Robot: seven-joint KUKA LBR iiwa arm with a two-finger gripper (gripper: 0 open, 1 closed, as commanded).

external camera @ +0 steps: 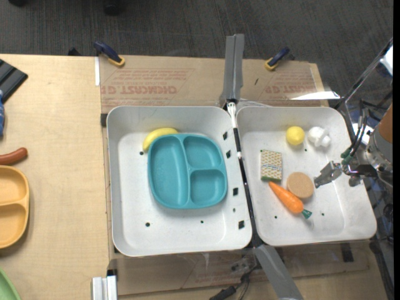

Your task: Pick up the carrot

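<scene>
The carrot (287, 197), orange with a small green top, lies at a slant on the floor of the right bin (350, 220), its green end toward the front. A round tan disc (300, 184) touches its upper side. My gripper (340, 177) hangs over the right part of that bin, to the right of the carrot and the disc and a little above them. It is open with nothing between its fingers, and one grey finger (325, 175) points toward the disc.
The right bin also holds a checked block (271, 164), a yellow ball (295, 135) and a white object (319, 137). In the left bin (125, 217) a teal divided plate (187, 170) lies in front of a yellow banana (160, 134). An orange plate (12, 208) sits on the bench at far left.
</scene>
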